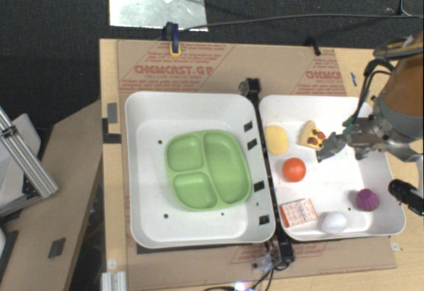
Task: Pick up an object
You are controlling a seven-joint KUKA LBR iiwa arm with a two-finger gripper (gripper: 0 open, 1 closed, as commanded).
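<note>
Jaws (326, 148) hang low over my right bin (377, 227), dark and foreshortened from this angle, and I cannot tell whether they are spread or closed; nothing shows between them, so I count myself empty.

Nearest the front edge lie a white ball (334, 221), a small red-and-white packet (298, 212) just beside it, and a purple ball (366, 199) further toward my arm. Mid-bin sits an orange ball (294, 169). Behind that, a yellow lump (277, 139) and a pizza-slice toy (312, 135) lie close together, and my tip is right next to the slice. Any of these would do for the pick; the slice looks like the closest candidate.

My worries, in that order. The round pieces would likely roll off if I come down off-centre, and the white one is hard to read against the white floor. The packet is flat, so I may scrape the bin without getting under it. The slice is low and wedge-shaped: closing across it could squeeze it out sideways, or shove it into the yellow lump.

Across the divider, the left bin (142, 150) carries a green divided plate (207, 170). Beyond both bins the table (218, 61) runs back to a clamp (172, 39).
</note>
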